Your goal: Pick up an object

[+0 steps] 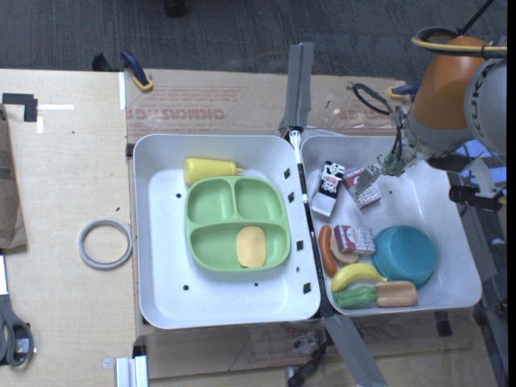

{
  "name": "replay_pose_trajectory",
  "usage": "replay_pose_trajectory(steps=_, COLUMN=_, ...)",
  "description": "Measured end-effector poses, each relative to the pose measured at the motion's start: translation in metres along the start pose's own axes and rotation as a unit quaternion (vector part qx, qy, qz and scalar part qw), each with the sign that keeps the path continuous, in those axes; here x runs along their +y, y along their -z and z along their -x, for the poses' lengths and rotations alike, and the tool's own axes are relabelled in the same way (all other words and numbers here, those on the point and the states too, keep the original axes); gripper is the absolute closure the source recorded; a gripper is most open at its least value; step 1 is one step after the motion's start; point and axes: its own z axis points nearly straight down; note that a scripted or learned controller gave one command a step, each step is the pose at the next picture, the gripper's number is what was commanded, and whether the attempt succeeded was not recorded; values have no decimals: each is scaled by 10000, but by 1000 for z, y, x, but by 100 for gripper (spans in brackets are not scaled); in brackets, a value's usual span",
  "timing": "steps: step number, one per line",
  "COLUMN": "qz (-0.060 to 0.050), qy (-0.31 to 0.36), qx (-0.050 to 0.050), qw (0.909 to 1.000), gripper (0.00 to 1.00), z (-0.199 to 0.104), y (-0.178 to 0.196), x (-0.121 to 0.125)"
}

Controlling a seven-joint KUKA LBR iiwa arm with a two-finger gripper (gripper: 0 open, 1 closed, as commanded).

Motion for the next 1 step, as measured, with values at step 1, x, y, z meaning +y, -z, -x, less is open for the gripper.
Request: replay_pose_trajectory(steps=1, qz=-18, qy=-901, qx=17, qw=9959, gripper=0, z=-34, y=-28, x=-24)
